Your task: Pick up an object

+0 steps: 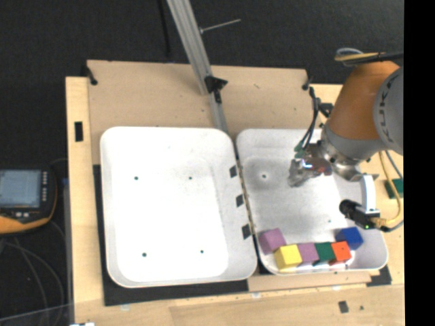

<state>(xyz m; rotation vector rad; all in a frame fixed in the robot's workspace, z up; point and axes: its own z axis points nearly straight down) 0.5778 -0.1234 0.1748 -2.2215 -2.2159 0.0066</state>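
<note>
- The gripper (pixel 299 172) hangs over the upper middle of the right bin (pixel 272 151), below the grey wrist and the orange band of the arm (pixel 360 107), which reaches in from the right.
- Whether the gripper is released or clenched I cannot tell; it shows as a small blurred metallic shape, and nothing is seen in its grasp.
- The gripper stands well apart from the blocks, which all lie along the near edge of the right bin.
- The purple block (pixel 272 240) sits furthest left in the row and slightly up from the others, turned a little so its edges run at a slant to the bin wall.
- The yellow block (pixel 288 255) lies just beside it, nearer the bin's lower rim.
- A second, paler purple block (pixel 308 252) follows to the right, then a green block (pixel 324 252) and an orange block (pixel 340 251), packed close in a line along the rim.
- The blue block (pixel 350 236) sits just above the orange one, at the right end.
- The blocks look roughly cubic, so no long axis can be told.
- The left bin (pixel 170 202) lies alongside the right bin, their inner walls touching.
</note>
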